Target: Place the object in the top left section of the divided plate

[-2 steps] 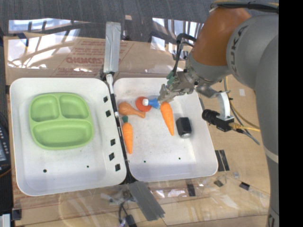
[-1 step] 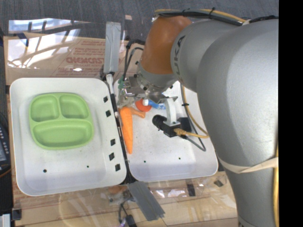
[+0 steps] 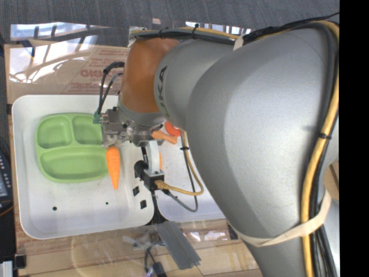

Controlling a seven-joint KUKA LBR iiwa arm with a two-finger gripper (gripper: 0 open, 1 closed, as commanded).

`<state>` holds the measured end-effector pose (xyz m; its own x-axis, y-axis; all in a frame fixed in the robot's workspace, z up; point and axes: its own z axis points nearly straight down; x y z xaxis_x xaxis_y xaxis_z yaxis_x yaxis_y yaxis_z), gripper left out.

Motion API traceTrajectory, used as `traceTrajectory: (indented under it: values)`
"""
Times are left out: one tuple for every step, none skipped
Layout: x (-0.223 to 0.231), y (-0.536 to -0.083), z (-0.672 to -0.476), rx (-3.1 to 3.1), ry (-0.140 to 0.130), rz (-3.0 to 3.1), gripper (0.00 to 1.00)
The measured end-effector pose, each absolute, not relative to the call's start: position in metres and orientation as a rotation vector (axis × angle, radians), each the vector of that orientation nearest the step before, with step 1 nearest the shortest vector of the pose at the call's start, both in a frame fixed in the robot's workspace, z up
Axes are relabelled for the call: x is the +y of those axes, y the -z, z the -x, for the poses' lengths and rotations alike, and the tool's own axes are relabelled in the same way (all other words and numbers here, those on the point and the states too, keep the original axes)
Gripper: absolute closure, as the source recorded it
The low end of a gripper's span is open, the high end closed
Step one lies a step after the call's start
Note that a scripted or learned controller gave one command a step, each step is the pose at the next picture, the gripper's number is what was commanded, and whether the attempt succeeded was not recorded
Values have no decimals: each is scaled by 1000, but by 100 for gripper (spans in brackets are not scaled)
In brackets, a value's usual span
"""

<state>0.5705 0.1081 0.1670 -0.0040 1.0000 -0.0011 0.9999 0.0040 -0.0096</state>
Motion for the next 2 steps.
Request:
traceTrajectory:
  values:
    - [88, -199, -496, -2139, -12, 2294, 100]
    - [68, -365, -518, -2388, -4, 2039, 100]
